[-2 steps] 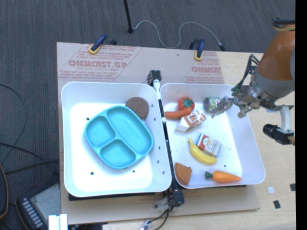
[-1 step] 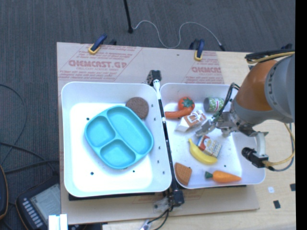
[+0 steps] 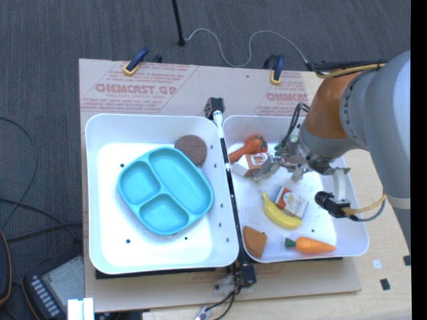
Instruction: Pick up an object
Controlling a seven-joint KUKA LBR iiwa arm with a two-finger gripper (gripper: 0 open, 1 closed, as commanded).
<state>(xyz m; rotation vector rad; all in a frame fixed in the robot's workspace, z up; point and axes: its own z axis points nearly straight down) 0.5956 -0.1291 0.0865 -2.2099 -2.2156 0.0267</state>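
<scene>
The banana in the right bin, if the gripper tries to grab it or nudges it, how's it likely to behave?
The banana looks like a glossy moulded toy, so probably stiff, light and somewhat slippery. Its curved, rounded body may pivot or rock when nudged rather than slide straight. A small carton lies against it, so a push would likely shift both. The gripper is above it, near the bin's middle.

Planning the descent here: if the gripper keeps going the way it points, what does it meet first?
Likely the small white carton beside the orange toy; the gripper points there, though depth is unclear.
</scene>
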